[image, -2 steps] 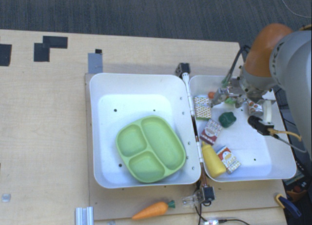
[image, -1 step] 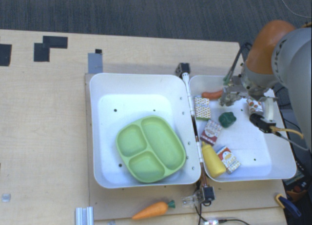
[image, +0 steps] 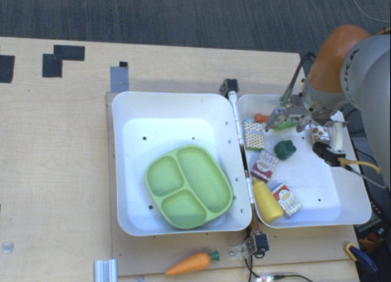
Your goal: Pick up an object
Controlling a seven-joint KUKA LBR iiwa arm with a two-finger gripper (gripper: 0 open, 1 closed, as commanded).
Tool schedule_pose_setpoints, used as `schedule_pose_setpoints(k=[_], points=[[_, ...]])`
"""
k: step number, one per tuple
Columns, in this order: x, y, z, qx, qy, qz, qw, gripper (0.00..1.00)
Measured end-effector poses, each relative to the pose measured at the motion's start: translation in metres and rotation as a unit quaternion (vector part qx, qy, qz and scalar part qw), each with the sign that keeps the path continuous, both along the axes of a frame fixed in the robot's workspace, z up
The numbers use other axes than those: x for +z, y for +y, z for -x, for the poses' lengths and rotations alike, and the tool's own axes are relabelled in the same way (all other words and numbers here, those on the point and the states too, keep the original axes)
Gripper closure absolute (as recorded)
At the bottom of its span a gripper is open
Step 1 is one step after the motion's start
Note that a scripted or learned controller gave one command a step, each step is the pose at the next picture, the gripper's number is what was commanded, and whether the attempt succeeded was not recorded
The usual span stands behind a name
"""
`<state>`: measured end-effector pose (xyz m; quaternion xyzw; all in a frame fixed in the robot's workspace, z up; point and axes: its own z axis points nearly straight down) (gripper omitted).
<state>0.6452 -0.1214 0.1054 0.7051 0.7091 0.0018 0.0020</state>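
Pale wooden tabletop [image: 55,152] carries two white bins. My claw [image: 286,115] hangs over the right bin [image: 342,210]; its grip I cannot tell. Below it lie a dark green lump [image: 285,149], printed packets with unreadable labels and a yellow bottle [image: 267,200]. A green divided tray [image: 189,186] sits in the left bin [image: 131,152].

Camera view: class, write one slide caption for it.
KUKA arm reaches into right bin of small items; green divided plate lies in left bin.

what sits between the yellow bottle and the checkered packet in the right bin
In the camera view, a small red-and-white packet lies between the checkered packet above it and the yellow bottle below, near the bin's left wall.
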Motion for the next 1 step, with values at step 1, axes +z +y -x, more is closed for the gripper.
schedule_pose_setpoints(k=[1], points=[[0.0115, 0.0008, -0.0015, 0.001, -0.002, 0.0000, 1.0000, 1.00]])
